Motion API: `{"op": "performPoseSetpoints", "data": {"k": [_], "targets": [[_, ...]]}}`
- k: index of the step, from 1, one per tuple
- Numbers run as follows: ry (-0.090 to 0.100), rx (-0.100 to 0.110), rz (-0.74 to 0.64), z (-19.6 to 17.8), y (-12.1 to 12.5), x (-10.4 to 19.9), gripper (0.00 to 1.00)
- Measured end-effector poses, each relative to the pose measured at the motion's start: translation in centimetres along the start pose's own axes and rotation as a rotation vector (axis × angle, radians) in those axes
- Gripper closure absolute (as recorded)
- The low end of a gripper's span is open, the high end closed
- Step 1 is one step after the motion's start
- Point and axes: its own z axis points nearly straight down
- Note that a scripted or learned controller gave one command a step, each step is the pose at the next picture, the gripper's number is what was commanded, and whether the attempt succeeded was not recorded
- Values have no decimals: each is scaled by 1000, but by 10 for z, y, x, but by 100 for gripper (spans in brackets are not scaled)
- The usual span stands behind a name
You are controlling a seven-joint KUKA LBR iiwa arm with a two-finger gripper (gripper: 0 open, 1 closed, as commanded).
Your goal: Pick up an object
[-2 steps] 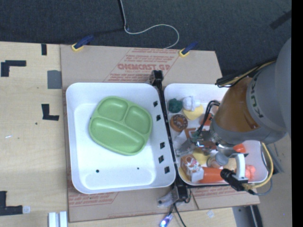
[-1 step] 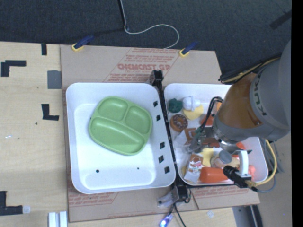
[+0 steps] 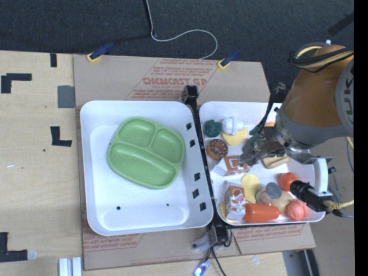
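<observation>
The right bin holds a pile of small toy foods: a dark green piece, a white and yellow piece, a brown round one, an orange and white block, a yellow piece, a carton-like item, a red-orange carrot shape and red-pink pieces. My gripper reaches in from the right and hangs low over the middle of this bin, just right of the orange and white block. I see nothing clearly held between its dark fingers.
The left bin carries a green divided plate. A black divider runs between the bins. The bulky arm covers the right bin's far right side. Cardboard and a cable lie behind the bins.
</observation>
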Motion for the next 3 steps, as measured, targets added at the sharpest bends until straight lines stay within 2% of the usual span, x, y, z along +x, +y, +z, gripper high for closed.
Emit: {"op": "performPoseSetpoints", "data": {"k": [1, 2, 3], "targets": [[-1, 17, 4, 36, -2, 46, 100], [1, 11, -1, -9, 0, 106, 100], [1, 0, 3, -141, 2, 110, 100]]}}
